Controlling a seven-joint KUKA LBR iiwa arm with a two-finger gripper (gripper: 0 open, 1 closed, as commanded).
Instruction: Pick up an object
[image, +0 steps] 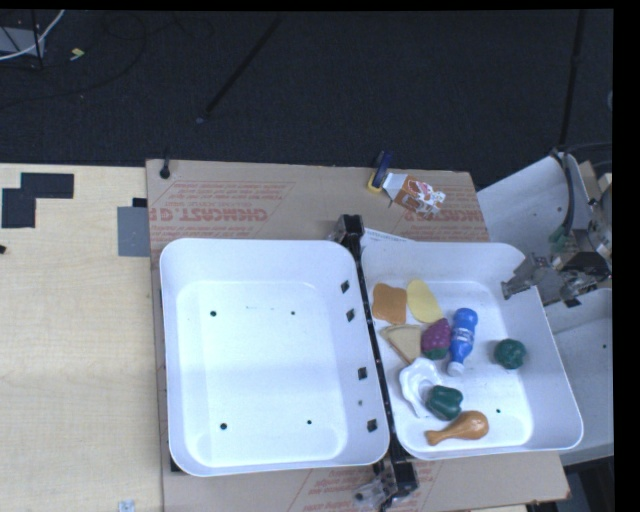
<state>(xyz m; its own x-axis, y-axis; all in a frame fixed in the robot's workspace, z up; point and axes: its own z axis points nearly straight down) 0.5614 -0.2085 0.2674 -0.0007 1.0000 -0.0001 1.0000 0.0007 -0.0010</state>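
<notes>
In the camera view the claw (560, 268) hangs over the right rim of the right bin (545, 300), near that bin's far right corner, and how wide it stands cannot be told; nothing shows in its grip. Inside the right bin lie an orange slab (389, 303), a yellow piece (423, 300), a purple fruit (436, 339), a blue bottle (462, 337) and a dark green ball (510, 353). Toward the bin's near edge rest a green pepper (444, 402) and a tan drumstick (458, 429), while the left bin (180, 350) sits just beside it on the bench (70, 330).
</notes>
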